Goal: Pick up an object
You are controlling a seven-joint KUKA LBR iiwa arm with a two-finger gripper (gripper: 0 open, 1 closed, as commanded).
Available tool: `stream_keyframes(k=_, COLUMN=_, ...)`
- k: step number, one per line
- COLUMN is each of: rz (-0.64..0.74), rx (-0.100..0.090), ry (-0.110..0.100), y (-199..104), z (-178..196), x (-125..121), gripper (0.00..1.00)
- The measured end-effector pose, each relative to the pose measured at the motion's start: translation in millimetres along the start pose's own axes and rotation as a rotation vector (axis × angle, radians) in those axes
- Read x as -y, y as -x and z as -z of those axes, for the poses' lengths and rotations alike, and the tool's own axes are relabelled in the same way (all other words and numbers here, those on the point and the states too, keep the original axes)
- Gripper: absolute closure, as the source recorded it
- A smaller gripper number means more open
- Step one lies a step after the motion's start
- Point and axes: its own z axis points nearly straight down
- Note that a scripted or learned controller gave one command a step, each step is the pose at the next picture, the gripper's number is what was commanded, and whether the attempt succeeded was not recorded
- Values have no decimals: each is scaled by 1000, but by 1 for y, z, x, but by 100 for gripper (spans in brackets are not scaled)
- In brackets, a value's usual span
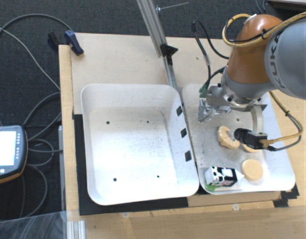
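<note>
In the right bin lie three things. A pale beige curved piece rests near the middle, a round tan disc sits toward the front, and a small black, white and green carton lies at the front edge. My gripper hangs over the back left part of this bin, up and to the left of the curved piece and apart from it. The grey and orange wrist covers the bin's back right part.
The left bin stands beside the right one, with a divider wall bearing black marks between them. A slanted metal pole rises behind the bins. A blue clamp sits at the bench's back left corner.
</note>
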Motion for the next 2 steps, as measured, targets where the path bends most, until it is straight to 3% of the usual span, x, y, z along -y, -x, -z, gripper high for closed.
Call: stream_keyframes(k=2, rz=1, rx=0, ry=-1, y=-120, z=9, x=44, gripper=100)
